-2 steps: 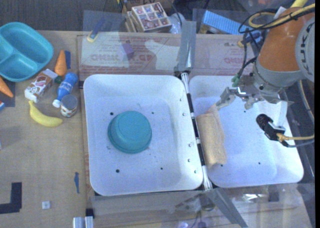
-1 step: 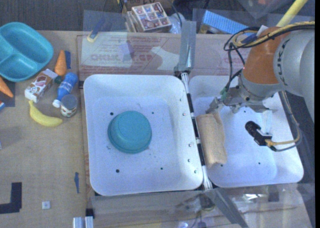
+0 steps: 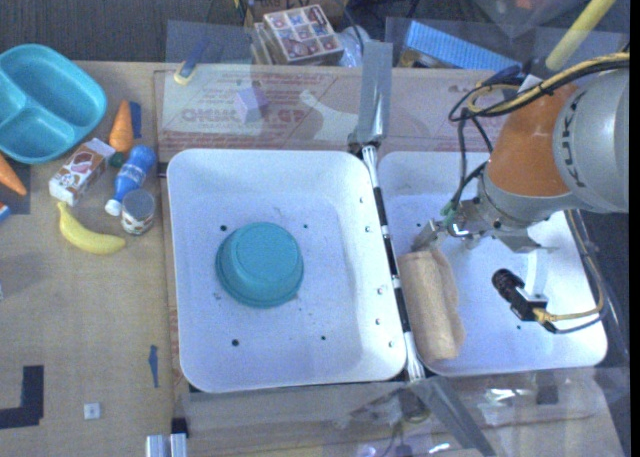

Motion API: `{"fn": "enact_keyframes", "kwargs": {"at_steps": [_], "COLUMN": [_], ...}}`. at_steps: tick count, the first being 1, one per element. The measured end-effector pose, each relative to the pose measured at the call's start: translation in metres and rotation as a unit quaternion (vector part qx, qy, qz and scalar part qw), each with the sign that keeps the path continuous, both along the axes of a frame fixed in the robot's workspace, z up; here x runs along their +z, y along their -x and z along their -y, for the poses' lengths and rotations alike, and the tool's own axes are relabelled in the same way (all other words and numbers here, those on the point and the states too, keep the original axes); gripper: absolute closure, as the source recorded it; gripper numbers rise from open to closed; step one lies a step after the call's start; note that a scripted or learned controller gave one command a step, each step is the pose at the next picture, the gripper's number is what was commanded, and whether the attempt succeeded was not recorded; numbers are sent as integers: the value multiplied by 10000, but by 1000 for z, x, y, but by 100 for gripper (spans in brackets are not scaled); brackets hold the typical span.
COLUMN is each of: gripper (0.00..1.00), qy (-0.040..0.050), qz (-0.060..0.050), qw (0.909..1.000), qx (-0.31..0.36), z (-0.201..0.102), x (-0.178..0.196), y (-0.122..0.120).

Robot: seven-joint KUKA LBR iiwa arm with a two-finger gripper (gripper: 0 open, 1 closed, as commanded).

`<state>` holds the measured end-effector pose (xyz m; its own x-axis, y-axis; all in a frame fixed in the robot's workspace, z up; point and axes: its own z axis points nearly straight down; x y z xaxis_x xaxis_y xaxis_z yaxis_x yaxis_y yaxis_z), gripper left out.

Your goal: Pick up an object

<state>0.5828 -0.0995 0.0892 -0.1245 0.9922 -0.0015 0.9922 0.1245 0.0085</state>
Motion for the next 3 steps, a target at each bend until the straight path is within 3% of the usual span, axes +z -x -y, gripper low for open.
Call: {"fn": "enact_keyframes", "kwargs": {"at_steps": [1,2,3], "gripper": [0,0,0], "qy": [1,6,2], "qz": [-38,6,-33], "qw": [10000,9994,9988], "qx": [40,355,-495], "z": [71,29,64], "x": [2,0,121], "y": [71,101,94]}}
